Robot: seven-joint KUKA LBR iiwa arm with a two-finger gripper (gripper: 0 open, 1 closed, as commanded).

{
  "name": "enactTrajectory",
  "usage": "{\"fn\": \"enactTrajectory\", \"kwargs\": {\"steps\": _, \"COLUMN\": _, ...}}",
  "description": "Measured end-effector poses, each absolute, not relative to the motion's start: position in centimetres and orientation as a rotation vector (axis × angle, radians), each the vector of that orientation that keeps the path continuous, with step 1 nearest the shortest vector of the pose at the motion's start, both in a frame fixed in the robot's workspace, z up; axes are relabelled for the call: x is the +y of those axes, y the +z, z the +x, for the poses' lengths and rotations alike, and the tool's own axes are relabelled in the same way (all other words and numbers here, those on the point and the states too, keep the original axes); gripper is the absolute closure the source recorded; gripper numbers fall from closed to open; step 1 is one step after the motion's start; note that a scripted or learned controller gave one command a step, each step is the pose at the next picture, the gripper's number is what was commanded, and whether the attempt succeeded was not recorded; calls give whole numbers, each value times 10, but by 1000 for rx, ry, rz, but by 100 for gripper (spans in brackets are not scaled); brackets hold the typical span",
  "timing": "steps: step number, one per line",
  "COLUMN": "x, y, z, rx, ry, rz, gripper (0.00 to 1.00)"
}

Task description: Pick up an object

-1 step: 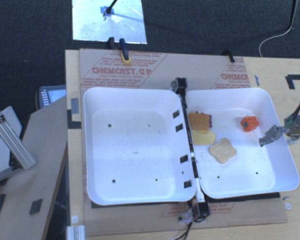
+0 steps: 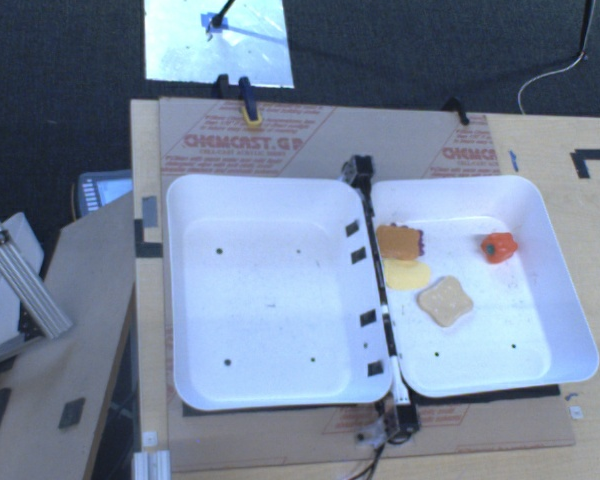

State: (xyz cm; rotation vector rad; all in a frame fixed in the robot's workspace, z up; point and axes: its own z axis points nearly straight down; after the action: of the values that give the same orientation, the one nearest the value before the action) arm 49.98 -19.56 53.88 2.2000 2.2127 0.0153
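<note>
Metal rail [image 2: 15,273]: far left of the middle seam [image 2: 375,268], off the bench, lying at a slant.
Shiny sheet [image 2: 218,28]: up and left of the seam, on the dark floor beyond the bench.
Board [image 2: 280,140]: under both bins, red lettering showing above the seam's top end.
Yellow clamp [image 2: 250,116]: on the board's far edge, up and left of the seam.
Left bin [image 2: 270,298]: white, its right wall running along the seam; small dark dots on its floor.
Black clips [image 2: 358,256]: spaced down the seam itself, on the left bin's wall.
Right bin [image 2: 520,368]: white, its left wall against the seam.
Brown slab [image 2: 400,241]: in the right bin, just right of the seam's upper half, a purple edge on its right side.
Yellow slice [image 2: 408,275]: flat, just right of the seam, directly below the brown slab and touching or nearly touching it.
Tan bread piece [image 2: 445,301]: a little further right of the seam, at the yellow slice's lower right corner.
Red pepper [image 2: 498,248]: well right of the seam, apart from the other three, level with the brown slab.
White cable [image 2: 555,68]: far up and right of the seam, on the floor.
Gripper state: cannot tell.
</note>
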Motion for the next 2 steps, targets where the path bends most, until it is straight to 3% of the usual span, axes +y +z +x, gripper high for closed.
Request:
{"fn": "enactTrajectory", "kwargs": {"steps": 1, "x": -195, "y": 541, "z": 500, "rx": 2225, "ry": 6, "rz": 2205, "gripper": 100}}
{"fn": "enactTrajectory", "kwargs": {"steps": 2, "x": -133, "y": 504, "z": 541, "rx": 2235, "ry": 2, "rz": 2209, "gripper": 100}}
